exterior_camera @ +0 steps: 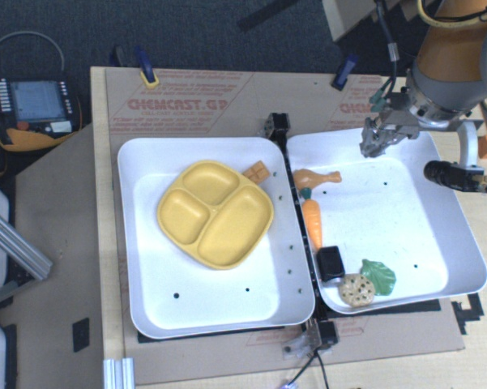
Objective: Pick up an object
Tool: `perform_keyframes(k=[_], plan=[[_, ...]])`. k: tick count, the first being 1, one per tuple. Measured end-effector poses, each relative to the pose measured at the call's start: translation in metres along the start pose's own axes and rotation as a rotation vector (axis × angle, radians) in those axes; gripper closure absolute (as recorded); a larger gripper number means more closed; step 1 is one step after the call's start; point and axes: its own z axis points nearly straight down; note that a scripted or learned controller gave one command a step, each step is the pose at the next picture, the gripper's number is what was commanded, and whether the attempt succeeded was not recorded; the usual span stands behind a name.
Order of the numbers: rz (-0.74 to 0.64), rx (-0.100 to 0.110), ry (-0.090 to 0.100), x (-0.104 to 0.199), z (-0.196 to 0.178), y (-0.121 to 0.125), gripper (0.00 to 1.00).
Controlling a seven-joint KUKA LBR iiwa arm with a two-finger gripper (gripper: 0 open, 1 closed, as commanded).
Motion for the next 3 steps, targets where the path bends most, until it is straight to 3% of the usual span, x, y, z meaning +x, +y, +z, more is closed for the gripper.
perform_keyframes(k=[2, 3], plan=[[0.002, 0.001, -0.001, 0.101, 0.023, -0.030, 1.00], [0.000, 0.001, 0.000, 0.148, 0.016, -0.049, 1.00]])
